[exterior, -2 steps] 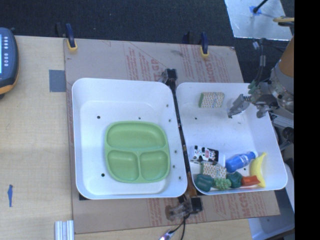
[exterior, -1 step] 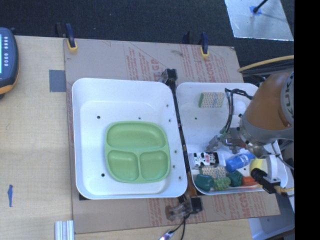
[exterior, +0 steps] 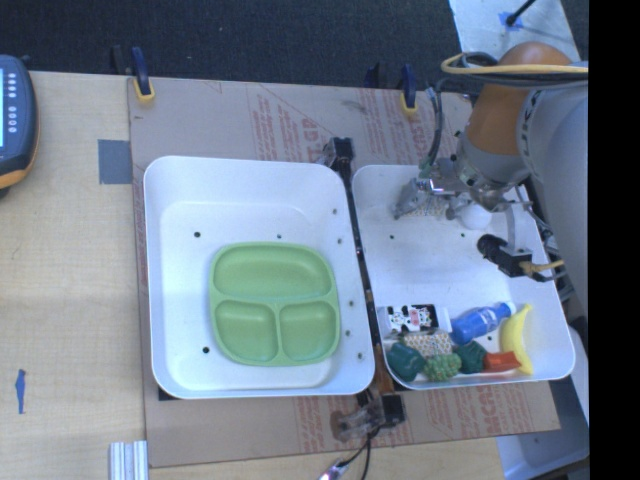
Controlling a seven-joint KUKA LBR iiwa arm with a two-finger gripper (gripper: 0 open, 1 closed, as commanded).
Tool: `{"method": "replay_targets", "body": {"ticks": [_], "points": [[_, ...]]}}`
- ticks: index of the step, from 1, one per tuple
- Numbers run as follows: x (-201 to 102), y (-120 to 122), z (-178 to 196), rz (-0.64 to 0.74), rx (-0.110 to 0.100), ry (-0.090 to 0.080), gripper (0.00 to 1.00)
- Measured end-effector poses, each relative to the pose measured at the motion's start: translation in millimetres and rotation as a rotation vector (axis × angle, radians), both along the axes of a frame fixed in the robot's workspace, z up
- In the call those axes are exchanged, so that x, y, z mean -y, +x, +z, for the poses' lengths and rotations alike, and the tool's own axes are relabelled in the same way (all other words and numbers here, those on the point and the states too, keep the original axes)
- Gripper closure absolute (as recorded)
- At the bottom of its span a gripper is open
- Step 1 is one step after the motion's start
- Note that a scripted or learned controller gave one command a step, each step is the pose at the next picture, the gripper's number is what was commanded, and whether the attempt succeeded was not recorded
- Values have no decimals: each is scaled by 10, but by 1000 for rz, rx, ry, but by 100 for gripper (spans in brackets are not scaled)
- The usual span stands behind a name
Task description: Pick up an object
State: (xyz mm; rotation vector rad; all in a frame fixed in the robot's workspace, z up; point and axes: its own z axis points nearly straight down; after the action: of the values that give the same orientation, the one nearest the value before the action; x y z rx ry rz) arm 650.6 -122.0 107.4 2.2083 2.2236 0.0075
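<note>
Gripper [exterior: 412, 200] hangs low over the far end of the right bin [exterior: 400, 258], its metal fingers reaching left from the wrist; from this slanted view I cannot tell how far they are parted, and nothing shows between them.

Every candidate object sits well apart from it, crowded along the near edge of that same bin: a blue bottle [exterior: 480, 321], a yellow banana [exterior: 518, 334] just right of it, a small black-and-white printed card [exterior: 411, 318], a dark green lump [exterior: 404, 360], a knobbly green piece [exterior: 443, 366] and a red piece [exterior: 500, 362] tucked under the banana. The left bin [exterior: 170, 268] carries a green divided plate [exterior: 273, 302].

Trouble, as I judge it, comes from that crowding. The pieces touch or overlap, so a descent onto one could nudge its neighbours, or the fingers could land astride two things and close on neither. The bottle looks round and smooth and may roll or squirt out of a pinch. The pile also hugs the near wall, so a finger could strike the rim. A close where the gripper hangs now would likely catch nothing.
</note>
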Motion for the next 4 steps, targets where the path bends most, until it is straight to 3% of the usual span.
{"method": "replay_targets", "body": {"ticks": [1, 2, 3, 4], "points": [[-251, 61, -155, -2, -10, 1, 0], [-245, 62, -43, 2, -11, 0, 100], [-366, -146, 880, -2, -9, 2, 100], [-999, -157, 1070, -4, -10, 2, 100]]}}
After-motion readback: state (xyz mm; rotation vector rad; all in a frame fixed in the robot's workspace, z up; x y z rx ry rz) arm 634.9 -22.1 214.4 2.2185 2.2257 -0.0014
